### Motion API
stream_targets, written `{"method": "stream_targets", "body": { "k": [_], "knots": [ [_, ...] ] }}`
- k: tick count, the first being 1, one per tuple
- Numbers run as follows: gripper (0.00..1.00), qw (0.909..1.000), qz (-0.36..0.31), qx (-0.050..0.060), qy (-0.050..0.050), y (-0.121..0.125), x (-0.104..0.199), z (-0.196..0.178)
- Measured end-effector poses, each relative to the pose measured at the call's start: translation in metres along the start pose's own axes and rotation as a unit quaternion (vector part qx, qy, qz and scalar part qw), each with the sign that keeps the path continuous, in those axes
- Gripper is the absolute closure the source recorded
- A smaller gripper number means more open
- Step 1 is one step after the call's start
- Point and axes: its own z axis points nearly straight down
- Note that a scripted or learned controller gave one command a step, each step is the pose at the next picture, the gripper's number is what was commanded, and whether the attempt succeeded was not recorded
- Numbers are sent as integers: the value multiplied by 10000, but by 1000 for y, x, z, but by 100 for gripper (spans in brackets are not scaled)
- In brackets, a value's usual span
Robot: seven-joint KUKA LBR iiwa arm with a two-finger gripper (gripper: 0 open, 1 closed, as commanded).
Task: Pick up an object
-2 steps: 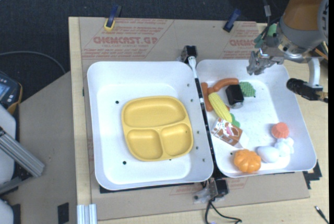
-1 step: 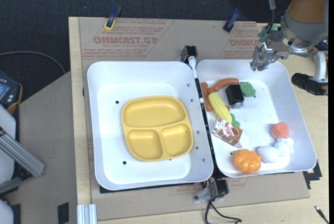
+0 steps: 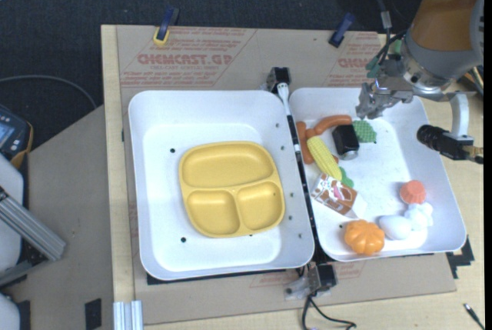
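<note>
Counter (image 3: 231, 51): brown board carrying two shallow white bins side by side, their inner rims touching along a dark seam.

Left bin (image 3: 154, 167): holds a yellow divided tray (image 3: 231, 188) sitting near the centre. White floor shows on all four sides of the tray, widest along the left wall and the far wall.

Right bin (image 3: 442, 190): crowded along the left wall and near edge.
- Corn cob (image 3: 324, 155) lies slantwise just beside the left rim, with an orange carrot (image 3: 303, 140) alongside it.
- Sausage (image 3: 332, 122) lies near the far-left corner.
- Black block (image 3: 345, 141) rests beside a green piece (image 3: 364, 131).
- Small printed packet (image 3: 334, 195) lies below the corn, near the left rim.
- Orange pumpkin (image 3: 364, 237) sits close to the near edge.
- White duck (image 3: 405, 225) and a red-orange ball (image 3: 413, 191) sit toward the near-right corner.

The middle floor of the right bin, between the black block and the ball, is open.

Tool (image 3: 374, 104): hangs over the far part of the right bin, just above the green piece and apart from the sausage. Nothing visible between its tips; whether they are spread or closed I cannot tell.
</note>
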Motion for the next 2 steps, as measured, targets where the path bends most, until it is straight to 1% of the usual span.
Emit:
{"method": "stream_targets", "body": {
  "k": [1, 2],
  "knots": [
    [100, 10000, 0, 7, 5, -42, 36, -6],
    [100, 10000, 2, 19, 5, -89, 73, 8]
  ]
}}
